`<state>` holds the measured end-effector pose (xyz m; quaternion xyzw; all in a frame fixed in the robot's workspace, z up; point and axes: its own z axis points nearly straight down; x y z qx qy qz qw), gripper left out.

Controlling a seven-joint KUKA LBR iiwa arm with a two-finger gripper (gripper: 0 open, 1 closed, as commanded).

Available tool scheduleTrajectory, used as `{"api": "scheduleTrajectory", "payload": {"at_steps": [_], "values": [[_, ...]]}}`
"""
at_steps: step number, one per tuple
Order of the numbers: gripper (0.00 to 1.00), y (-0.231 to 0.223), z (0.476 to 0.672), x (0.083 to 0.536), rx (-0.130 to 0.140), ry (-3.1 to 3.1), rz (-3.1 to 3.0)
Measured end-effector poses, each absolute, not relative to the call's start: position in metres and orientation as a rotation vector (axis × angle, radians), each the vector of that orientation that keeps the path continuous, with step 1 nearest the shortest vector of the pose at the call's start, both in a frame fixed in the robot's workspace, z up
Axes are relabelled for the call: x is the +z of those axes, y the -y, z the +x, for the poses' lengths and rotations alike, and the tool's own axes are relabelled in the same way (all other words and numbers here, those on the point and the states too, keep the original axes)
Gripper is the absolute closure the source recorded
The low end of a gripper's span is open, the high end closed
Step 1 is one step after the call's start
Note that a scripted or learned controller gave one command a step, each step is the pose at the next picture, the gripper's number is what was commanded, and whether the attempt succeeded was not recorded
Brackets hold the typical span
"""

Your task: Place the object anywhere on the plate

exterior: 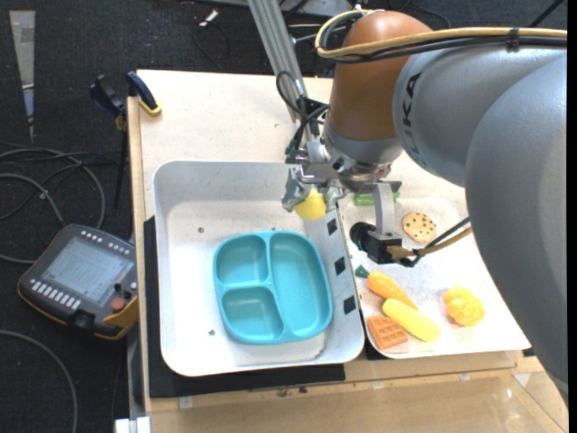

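A teal plate (270, 287) with three compartments lies in the left white bin (180, 242), toward its right side. My gripper (311, 197) hangs over the back right corner of that bin, just beyond the plate's far edge. A small round yellow object (312, 209) sits between its fingers, lifted off the bin floor, so the gripper is shut on it. The grey arm with its orange band covers much of the right bin.
The right bin (505, 336) holds a cookie (418, 226), an orange carrot-like piece (390, 288), a long yellow piece (411, 320), a waffle (389, 334) and a yellow fruit (464, 307). The divider wall (341, 269) between the bins runs beside the plate.
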<state>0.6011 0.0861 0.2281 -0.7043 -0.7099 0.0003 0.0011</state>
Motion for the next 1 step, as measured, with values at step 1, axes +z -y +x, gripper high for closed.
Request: {"api": "scheduleTrajectory", "payload": {"at_steps": [1], "values": [[1.00, -0.1419, 0.6037, 0.2299, -0.003, 2.230, -2.212]]}}
